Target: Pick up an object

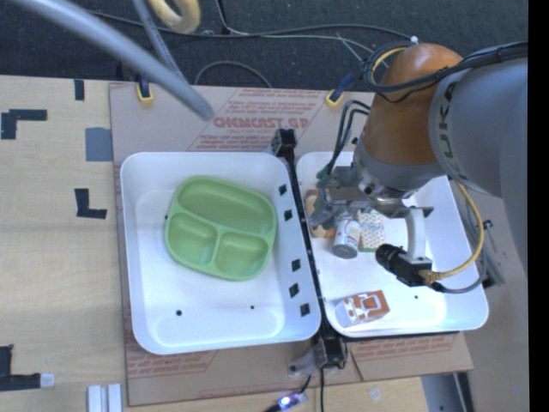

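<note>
Currently my gripper hangs over the right bin's clutter; I cannot tell the jaws' state. I'd centre on the small can before closing.

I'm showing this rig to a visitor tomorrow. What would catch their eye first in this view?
Probably the green divided plate, lying alone in the left bin. Next comes the grey arm with its orange band, reaching in from the right and hanging over the right bin, where a few small items cluster near the divider and a small orange-and-white packet lies near the front edge.
</note>
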`<state>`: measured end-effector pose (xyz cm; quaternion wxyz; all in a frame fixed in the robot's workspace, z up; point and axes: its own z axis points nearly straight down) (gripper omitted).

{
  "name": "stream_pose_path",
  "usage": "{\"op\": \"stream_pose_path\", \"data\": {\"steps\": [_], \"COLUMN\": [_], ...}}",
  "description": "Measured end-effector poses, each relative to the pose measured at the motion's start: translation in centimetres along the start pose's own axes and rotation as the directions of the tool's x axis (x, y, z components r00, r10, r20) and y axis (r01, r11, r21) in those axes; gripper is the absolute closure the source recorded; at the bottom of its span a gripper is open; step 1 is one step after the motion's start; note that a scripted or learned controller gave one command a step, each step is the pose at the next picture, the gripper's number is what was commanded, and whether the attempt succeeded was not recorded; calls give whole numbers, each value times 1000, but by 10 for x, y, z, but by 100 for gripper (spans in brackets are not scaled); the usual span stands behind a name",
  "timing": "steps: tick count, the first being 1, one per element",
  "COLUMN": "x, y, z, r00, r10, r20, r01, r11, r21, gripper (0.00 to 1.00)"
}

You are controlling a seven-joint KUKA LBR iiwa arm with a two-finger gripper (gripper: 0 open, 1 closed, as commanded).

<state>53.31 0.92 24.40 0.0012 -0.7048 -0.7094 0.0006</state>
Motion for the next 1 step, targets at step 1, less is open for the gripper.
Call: {"op": "stream_pose_path", "data": {"steps": [1], "x": [48], "y": [14], "z": [-3], "r00": [1000], "r10": [0], "r20": [-1], "r01": [0], "r11": [1000], "r21": [-1], "gripper": [100]}}
